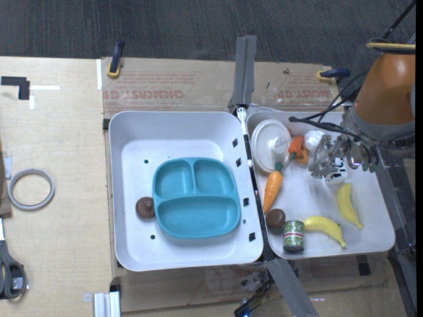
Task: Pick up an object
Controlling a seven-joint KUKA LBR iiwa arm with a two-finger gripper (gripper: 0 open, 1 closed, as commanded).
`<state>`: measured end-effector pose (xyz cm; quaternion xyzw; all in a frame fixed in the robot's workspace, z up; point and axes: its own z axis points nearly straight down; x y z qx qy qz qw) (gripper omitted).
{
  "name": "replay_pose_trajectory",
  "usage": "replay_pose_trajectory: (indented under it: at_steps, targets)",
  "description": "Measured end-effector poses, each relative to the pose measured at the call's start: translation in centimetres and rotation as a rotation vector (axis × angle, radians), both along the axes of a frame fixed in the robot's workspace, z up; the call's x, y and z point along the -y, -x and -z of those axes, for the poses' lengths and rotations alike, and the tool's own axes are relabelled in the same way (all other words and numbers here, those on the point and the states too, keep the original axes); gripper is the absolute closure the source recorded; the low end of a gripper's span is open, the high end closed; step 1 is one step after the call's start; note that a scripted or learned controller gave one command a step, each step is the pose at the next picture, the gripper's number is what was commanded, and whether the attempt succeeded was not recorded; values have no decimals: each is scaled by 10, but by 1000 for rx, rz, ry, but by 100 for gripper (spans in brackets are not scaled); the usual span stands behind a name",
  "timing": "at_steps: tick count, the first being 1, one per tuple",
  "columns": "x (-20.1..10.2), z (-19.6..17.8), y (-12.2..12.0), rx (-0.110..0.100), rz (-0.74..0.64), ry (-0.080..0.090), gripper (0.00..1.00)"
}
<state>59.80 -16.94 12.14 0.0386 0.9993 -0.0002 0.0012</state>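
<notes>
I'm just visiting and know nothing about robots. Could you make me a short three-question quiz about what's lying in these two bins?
1. True or false: the blue divided plate lies in the left bin.
2. How many bananas lie in the right bin?
A. one
B. two
C. three
3. Fill in: the small brown ball in the left bin touches the plate's ____ edge.

Key
1. True.
2. B: one banana beside the green-labelled jar, another banana below the gripper.
3. Left.
</notes>
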Motion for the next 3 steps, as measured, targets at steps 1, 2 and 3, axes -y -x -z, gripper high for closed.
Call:
replay_pose_trajectory:
  at_steps: [1,2,3]
  targets:
    - [0,0,0,1,-1,0,0]
    - [-37,29,15,0,9,-1,0]
    - [-76,29,66,2,23,-1,0]
